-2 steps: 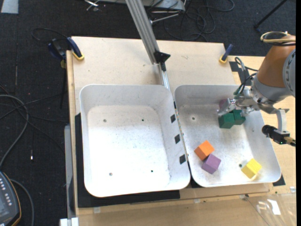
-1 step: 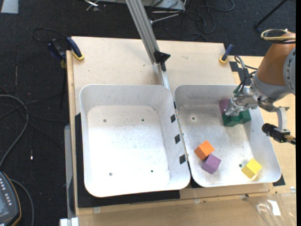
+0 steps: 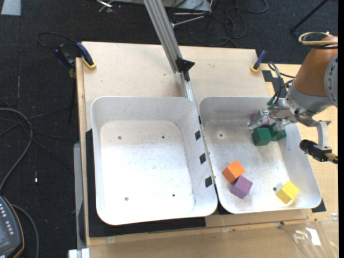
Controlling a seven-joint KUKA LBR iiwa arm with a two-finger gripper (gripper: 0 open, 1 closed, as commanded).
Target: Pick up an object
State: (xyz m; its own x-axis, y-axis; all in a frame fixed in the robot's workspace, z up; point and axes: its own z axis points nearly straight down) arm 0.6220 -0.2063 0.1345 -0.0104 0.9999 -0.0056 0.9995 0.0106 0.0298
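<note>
Where the wooden bench [image 3: 134, 69] meets dark carpet [image 3: 37, 117] | cables [image 3: 21, 122] trail | end effector [image 3: 267, 123] grip unclear

The arm [image 3: 317, 79] reached in from the right over the right bin [image 3: 301, 165], its hand [image 3: 267, 120] low above a green block [image 3: 267, 135] near the bin's far side and seeming to touch its top. Nearer the front lay an orange block [image 3: 233, 171] touching a purple block [image 3: 241, 186], and a yellow block [image 3: 287, 192] sat apart. The left bin [image 3: 107, 117] stood beside it on the table [image 3: 134, 69].
</note>
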